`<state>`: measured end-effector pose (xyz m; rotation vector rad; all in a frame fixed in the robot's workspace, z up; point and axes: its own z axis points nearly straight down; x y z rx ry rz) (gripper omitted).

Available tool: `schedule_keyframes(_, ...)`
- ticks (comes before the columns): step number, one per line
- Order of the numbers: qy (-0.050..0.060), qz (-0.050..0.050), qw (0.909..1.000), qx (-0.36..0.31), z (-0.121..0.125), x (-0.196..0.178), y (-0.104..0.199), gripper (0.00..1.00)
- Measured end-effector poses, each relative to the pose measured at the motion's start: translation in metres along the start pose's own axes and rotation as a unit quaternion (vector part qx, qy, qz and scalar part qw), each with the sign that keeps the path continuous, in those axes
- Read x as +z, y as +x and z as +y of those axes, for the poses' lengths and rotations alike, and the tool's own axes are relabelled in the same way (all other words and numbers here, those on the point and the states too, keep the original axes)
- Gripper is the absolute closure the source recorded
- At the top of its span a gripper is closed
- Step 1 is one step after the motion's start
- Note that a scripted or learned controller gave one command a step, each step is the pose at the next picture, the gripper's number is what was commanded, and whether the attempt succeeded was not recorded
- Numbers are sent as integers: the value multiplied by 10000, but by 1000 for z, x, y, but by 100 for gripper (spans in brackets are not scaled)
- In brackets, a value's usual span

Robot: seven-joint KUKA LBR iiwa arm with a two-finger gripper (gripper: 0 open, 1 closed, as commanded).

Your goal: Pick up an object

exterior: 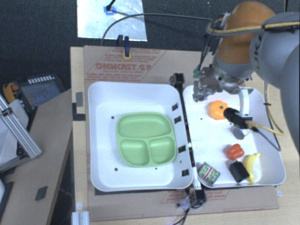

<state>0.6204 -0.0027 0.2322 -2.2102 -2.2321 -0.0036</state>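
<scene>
Now: claw at the right bin's far corner

Your claw (201, 93) hangs over the far corner of the right bin (211, 142), on the view's left side of that bin and close to the divider between the two bins. From this slant you cannot tell whether it stands wide or narrow.

Just beside the claw, a little nearer the camera and to the view's right, the orange fruit (216, 110) lies on the bin's white floor, apart from the claw. Farther toward the near edge sits a red pepper (235, 151), well apart from the orange fruit. By the bin's near right corner you have a yellow banana (253, 165), with a black block (239, 171) resting against its left side. In the near left corner of the same bin a small green-and-white packet (208, 173) lies tilted, next to the divider.

Across the divider, the left bin (101, 111) holds a pale green divided plate (144, 138) with three compartments, lying flat around the middle. Both bins sit side by side on a brown sheet (124, 65) printed with red lettering, which covers the desk (78, 149). Above the claw, the arm (276, 46) with its orange band comes in from the view's right.
</scene>
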Motion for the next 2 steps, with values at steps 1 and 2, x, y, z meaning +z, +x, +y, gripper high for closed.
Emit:
schedule_keyframes(1, 3, 0, 10000, 0, 2, 10, 57, 100)
schedule_keyframes(2, -2, 0, 10000, 2, 3, 16, 113, 100)
